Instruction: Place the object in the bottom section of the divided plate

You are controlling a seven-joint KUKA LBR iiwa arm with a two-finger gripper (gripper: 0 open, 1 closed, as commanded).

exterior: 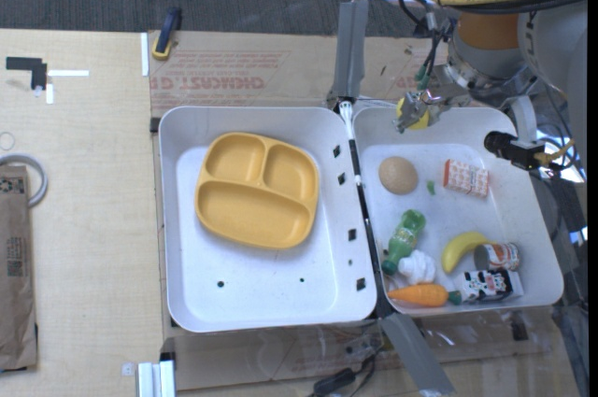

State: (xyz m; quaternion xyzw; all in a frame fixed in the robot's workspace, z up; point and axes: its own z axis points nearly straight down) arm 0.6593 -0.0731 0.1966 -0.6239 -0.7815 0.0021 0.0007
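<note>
A yellow divided plate [257, 190] lies in the left bin [262, 302]; its two small sections are at the back and its long bottom section [250, 215] faces the front. My gripper [414, 112] hangs over the back left corner of the right bin [542, 227], raised above the bin floor. A small yellow object [415, 117] shows between its fingertips, and the fingers look shut on it. The gripper is well to the right of the plate, past the wall between the bins.
The right bin holds a tan ball [398, 175], a red and white packet [465, 177], a green bottle [404, 236], a banana [464, 248], a carrot [419, 295], a small can [502, 255] and a black and white carton [486, 285]. The arm's cables hang at the upper right.
</note>
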